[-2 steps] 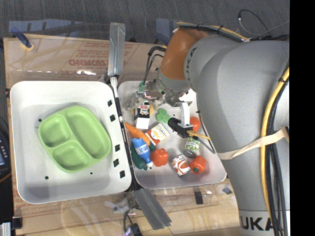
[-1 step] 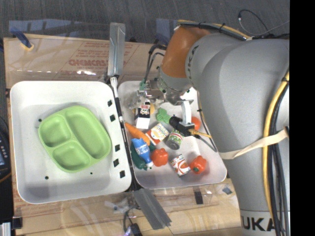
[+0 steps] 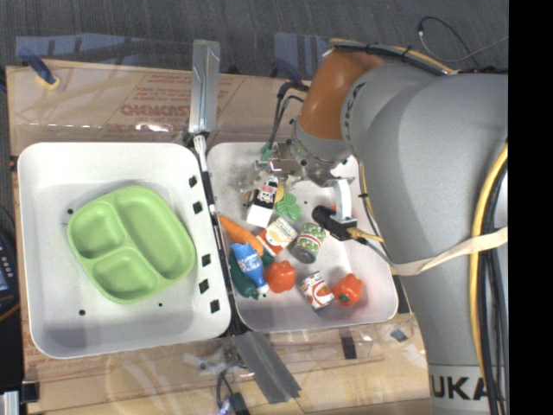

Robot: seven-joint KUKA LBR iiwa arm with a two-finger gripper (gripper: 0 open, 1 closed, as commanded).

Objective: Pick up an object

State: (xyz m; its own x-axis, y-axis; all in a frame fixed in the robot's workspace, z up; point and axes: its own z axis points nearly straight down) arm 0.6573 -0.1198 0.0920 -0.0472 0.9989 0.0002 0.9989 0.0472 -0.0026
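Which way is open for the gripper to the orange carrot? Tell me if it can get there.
Probably yes. The carrot lies at the right bin's left edge, uncovered from above, with the blue bottle just below it. The gripper hangs over the same bin, nearby.

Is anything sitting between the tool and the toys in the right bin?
Nothing visible. The tool is already low over the right bin, right beside the black-and-white carton at the heap's far end.

Even overhead light, bright white bins [image 3: 52, 318], soft shadows, mild glare, slightly soft focus
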